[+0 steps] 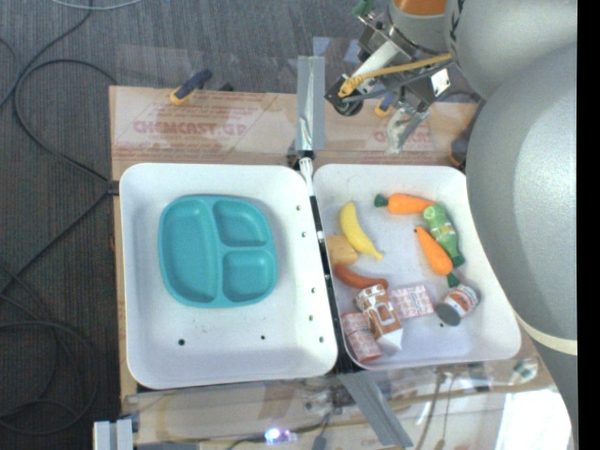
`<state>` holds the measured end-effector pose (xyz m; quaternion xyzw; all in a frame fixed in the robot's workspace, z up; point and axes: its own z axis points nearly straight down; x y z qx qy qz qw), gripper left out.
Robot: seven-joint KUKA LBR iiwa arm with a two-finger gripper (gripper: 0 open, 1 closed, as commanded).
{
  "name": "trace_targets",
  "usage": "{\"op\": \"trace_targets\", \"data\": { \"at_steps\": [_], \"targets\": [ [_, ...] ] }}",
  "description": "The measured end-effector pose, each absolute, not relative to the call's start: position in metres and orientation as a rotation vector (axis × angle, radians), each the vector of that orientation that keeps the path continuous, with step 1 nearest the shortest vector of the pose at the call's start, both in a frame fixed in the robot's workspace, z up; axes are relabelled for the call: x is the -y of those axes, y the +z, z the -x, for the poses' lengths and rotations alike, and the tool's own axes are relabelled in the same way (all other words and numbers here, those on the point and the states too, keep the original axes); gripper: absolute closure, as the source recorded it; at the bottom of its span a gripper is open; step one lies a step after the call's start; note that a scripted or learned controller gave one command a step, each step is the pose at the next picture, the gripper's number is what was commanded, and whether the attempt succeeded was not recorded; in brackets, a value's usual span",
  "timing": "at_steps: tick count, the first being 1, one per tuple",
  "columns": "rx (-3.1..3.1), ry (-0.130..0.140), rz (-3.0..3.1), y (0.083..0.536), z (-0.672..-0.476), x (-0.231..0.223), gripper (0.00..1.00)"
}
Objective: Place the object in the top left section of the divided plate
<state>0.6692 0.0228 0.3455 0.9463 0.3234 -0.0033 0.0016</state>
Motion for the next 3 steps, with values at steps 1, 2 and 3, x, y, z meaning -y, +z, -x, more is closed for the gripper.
{"op": "trace_targets", "data": {
  "at_steps": [1, 2, 3],
  "targets": [
    [-1.018, -0.022, -2.965, 0.352, -0.67, -0.023, 1.0],
    [-1.084, -0.014, -2.95, 0.261, -0.628, -0.114, 1.0],
    [-1.201, -0.014, -2.902, 0.221, -0.629, -0.116, 1.0]
  ]
}}
